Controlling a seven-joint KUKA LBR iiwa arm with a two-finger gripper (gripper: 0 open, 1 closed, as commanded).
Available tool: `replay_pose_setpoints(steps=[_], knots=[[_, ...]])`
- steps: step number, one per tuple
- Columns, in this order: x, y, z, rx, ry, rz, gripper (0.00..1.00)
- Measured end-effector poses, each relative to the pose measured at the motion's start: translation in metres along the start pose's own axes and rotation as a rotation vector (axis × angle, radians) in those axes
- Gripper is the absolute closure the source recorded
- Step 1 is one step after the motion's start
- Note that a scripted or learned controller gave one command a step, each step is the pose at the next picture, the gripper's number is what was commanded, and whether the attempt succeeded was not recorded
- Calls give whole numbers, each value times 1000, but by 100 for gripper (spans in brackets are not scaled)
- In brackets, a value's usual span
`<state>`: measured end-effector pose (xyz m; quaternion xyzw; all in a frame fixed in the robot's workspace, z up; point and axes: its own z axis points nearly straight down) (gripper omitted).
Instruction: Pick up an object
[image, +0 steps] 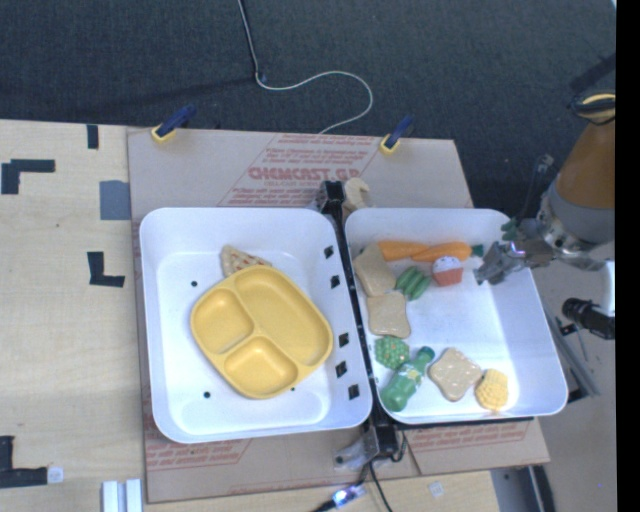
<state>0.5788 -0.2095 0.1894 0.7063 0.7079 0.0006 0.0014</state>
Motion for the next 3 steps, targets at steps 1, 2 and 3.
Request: replay_pose_setpoints(steps=[1, 2, 3], knots=[[0, 1, -37, 0, 0, 1, 100], [43, -14, -32, 5, 2, -2, 100], [92, -29, -38, 5, 3, -3, 100]])
